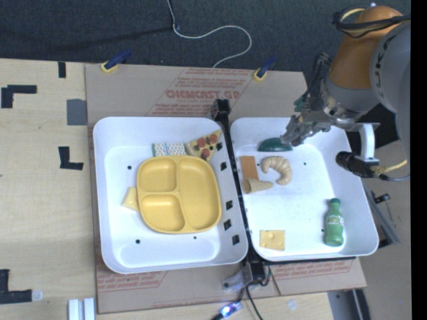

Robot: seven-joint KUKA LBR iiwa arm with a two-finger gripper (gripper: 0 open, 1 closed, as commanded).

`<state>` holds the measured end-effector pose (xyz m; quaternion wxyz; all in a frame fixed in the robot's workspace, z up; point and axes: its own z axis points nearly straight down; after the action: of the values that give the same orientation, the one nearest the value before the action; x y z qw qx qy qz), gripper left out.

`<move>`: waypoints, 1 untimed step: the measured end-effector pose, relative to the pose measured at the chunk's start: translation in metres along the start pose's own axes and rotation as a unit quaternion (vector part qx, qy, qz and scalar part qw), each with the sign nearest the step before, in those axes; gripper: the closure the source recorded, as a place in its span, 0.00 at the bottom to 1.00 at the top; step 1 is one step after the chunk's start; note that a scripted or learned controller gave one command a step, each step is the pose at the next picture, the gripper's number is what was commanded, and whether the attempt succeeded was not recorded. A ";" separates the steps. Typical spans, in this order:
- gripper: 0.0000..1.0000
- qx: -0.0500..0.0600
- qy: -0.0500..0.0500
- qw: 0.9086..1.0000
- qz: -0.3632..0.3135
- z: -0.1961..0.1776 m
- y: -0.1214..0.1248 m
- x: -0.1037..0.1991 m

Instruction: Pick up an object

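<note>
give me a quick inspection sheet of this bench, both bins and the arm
surface: two white bins, left bin and right bin, on cardboard
job's things: right bin holds croissant, green bottle, cheese slice, dark green piece
clutter: yellow tray and pizza slice in left bin
grippers: gripper low by the dark green piece, nothing seen between fingers
cables: white cable behind bench
surroundings: dark floor

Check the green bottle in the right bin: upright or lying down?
Lying down. The green bottle rests lengthwise on the floor of the right bin, white cap toward the back, near the bin's right wall.
</note>
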<state>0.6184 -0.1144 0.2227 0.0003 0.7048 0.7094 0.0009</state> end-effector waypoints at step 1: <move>1.00 0.001 0.000 1.000 0.000 0.008 0.037 0.045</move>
<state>0.6547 -0.0689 0.2144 0.0002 0.7050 0.7092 0.0001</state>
